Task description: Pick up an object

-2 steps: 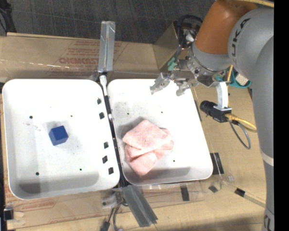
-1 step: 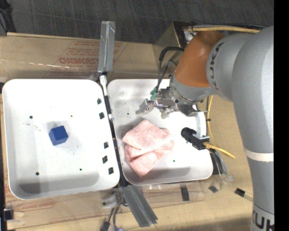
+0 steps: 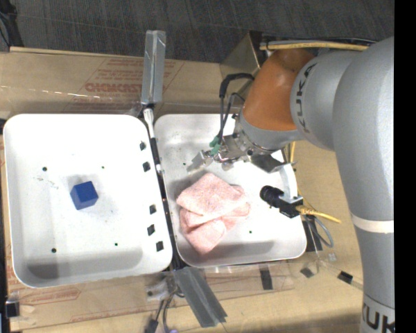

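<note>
Just below the fingers (image 3: 218,155), toward the near edge of the right bin (image 3: 291,245), lies the pink cloth (image 3: 210,210): folded, rumpled, nothing gripping it. Fingers hang over the bin's upper middle, above the cloth's far edge and apart from it. Can't tell from this angle if they're apart or together; wrist hardware and cables hide the tips.

Other candidate: blue cube (image 3: 84,194), far off to the fingers' left in the left bin (image 3: 28,134), sitting alone on the bin floor. Cloth is much the nearer target, so I'd judge that's the one being set up.

To do it well:
- shift toward the near side until centred over the thickest fold, not the thin edge
- go down straight, fingers wide, and press slightly into the fabric before closing so a real pinch of cloth gets caught
- lift slowly; soft fabric slips out easily
- keep off the divider between bins to the fingers' left
</note>
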Tool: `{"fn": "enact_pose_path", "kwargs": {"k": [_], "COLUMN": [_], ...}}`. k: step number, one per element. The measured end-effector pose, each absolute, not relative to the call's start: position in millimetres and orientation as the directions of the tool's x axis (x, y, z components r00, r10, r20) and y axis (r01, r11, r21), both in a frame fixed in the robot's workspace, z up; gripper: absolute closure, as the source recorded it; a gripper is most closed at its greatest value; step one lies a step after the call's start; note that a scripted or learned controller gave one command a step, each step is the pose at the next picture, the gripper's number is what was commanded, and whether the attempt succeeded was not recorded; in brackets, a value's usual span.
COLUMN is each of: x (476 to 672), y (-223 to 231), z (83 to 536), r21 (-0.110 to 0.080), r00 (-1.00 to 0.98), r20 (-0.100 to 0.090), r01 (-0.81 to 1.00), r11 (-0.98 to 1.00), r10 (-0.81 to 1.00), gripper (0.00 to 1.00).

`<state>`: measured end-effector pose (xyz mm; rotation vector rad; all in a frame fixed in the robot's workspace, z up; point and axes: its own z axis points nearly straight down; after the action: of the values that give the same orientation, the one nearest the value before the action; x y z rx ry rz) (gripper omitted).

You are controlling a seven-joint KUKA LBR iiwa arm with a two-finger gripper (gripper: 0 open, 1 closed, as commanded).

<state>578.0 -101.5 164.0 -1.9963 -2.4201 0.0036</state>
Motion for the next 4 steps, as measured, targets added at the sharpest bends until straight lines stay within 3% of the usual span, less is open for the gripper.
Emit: {"fn": "enact_pose_path", "kwargs": {"k": [1,2,3,4], "x": [559.4,560.2,560.1,544.0], "y": [-160.8,-160.2,-160.1,-164.6], "z": [91.7,101.4,101.2,92.3], "r21": [-0.002,-0.003,-0.003,0.0], "r00": [-0.254,-0.258,-0.258,-0.306], "r20": [0.001,0.002,0.002,0.002], "r01": [0.967,0.966,0.966,0.952], "r11": [0.254,0.258,0.258,0.306], "r10": [0.967,0.966,0.966,0.952], "gripper": [0.0,1.0,0.0,0.0]}}
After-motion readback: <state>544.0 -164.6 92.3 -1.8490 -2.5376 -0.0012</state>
